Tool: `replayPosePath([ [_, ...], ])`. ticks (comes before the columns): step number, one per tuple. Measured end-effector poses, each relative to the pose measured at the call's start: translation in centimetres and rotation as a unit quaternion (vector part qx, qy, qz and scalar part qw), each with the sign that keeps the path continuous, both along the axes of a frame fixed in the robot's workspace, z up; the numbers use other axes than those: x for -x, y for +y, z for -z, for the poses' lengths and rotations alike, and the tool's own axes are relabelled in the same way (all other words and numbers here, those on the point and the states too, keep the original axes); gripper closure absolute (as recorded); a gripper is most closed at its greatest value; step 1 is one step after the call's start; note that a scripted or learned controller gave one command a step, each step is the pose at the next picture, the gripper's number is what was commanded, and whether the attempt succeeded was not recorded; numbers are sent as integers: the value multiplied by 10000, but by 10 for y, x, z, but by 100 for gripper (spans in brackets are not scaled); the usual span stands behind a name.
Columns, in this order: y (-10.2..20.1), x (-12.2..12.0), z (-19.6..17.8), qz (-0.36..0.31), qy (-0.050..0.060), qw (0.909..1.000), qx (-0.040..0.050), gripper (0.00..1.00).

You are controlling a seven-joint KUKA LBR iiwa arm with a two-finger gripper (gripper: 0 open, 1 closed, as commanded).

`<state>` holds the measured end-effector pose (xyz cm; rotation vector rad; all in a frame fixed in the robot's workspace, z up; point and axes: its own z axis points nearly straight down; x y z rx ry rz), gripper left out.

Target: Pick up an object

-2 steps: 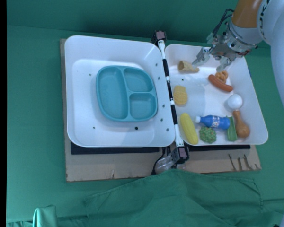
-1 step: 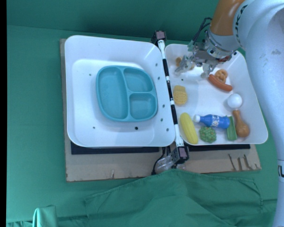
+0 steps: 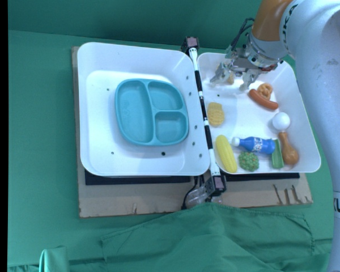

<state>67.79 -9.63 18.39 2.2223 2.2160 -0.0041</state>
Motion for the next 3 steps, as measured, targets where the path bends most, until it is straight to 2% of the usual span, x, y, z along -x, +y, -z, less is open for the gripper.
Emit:
replayPosePath([
  [1,0,0,0,0,0,10000,0,0],
  [2,16,-25,-105,-15,-85,10000,-8,0],
  [3,-2,-16,-4,10,25,10000,-11,0],
])
